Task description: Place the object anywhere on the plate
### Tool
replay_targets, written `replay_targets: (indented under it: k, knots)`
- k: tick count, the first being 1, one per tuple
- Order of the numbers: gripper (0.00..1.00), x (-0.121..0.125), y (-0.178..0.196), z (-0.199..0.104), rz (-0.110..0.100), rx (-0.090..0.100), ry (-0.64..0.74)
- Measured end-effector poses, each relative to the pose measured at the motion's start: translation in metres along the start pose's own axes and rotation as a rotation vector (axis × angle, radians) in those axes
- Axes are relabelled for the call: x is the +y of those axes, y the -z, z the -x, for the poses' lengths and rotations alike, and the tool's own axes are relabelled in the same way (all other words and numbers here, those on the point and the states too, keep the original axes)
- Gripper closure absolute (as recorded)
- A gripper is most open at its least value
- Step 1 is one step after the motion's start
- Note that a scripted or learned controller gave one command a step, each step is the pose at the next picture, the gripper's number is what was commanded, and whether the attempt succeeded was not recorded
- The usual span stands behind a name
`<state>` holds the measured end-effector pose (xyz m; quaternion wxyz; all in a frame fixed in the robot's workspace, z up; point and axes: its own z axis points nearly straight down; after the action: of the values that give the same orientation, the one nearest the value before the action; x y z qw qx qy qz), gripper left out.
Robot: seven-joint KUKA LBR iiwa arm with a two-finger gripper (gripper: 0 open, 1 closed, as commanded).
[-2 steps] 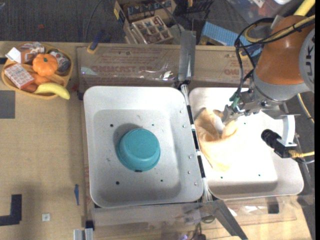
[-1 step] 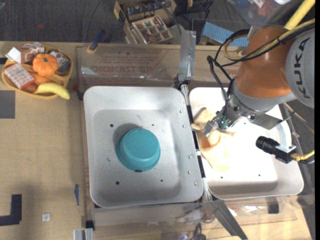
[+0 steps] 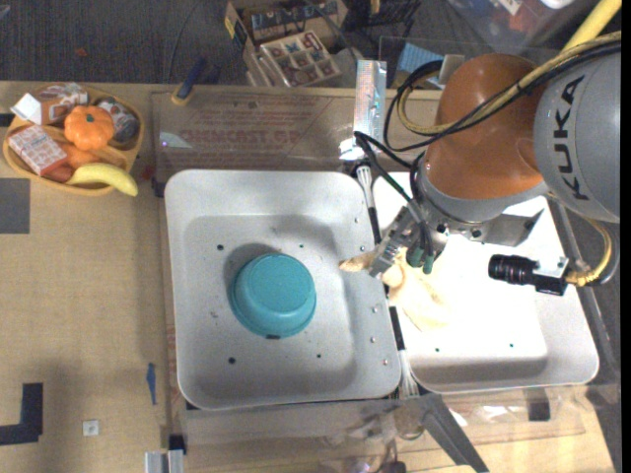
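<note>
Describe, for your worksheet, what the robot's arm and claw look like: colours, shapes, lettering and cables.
The arm is a thick, rounded grey casing with black KUKA lettering and a glossy orange band above the wrist. Black cables loop beside the band, and a yellow hose runs along the top. A black cylinder juts out near the wrist. The claw is small, metallic and grey.

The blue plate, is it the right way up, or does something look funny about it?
The blue plate in the left bin looks flipped over: it seems to show a domed back, not a hollow, though that is hard to tell. The hand hovers over the bins' shared edge by a pale yellowish object in the right bin.
</note>
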<state>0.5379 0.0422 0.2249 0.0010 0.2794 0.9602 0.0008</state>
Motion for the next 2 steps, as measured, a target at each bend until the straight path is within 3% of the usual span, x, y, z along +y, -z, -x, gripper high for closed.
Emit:
replay_targets:
  k: [1, 2]
  knots:
    - [1.0, 0.024, 0.001, -0.03, 0.001, -0.001, 0.394]
    - [1.0, 0.051, 0.001, -0.07, 0.001, -0.001, 0.564]
